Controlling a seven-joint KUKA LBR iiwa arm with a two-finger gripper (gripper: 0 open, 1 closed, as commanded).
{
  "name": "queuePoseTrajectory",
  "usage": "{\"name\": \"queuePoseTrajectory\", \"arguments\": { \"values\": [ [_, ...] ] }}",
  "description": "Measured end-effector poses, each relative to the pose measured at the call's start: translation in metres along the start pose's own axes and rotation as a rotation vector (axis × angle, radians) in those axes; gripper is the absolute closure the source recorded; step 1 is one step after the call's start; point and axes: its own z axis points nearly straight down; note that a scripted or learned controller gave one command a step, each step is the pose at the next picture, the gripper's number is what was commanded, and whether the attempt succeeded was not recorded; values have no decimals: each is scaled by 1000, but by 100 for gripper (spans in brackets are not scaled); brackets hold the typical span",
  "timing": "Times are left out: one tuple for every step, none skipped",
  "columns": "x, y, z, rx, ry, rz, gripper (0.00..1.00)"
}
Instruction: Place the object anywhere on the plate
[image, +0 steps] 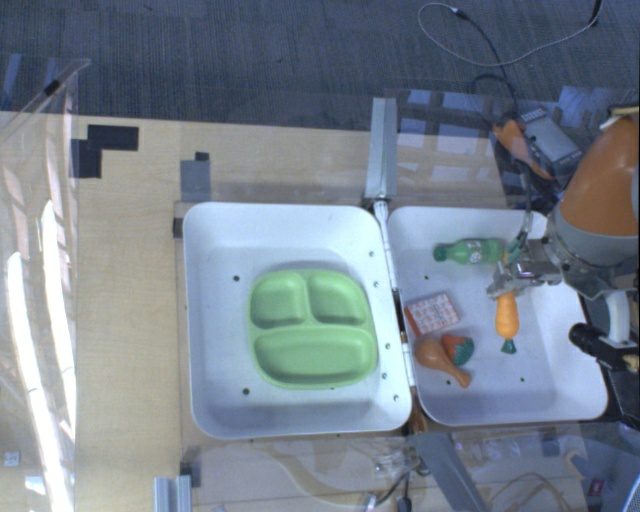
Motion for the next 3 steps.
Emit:
{"name": "queuePoseTrajectory", "arguments": {
  "values": [
    [76, 40, -3, 0, 0, -426, 100],
    [159, 33, -3, 1, 2, -526, 100],
    [228, 17, -2, 2, 3, -602, 100]
  ]
}}
